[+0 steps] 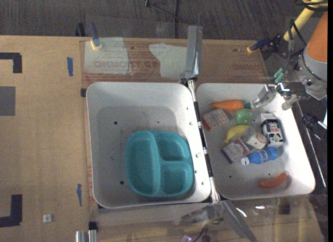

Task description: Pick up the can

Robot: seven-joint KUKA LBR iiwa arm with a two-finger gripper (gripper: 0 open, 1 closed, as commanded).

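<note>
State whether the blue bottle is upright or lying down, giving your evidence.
Lying down: the blue bottle rests lengthwise on the right bin's floor, its whole side visible.

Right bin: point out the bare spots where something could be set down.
Bare floor lies along the right bin's near-left corner, below the purple box and left of the sausage. The middle is crowded: carrot, banana, bottle, can.

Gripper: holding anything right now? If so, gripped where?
Nothing seen held. The gripper sits at the right bin's upper right edge, with nothing visible between its fingers. The can lies in the pile, apart from it.
</note>
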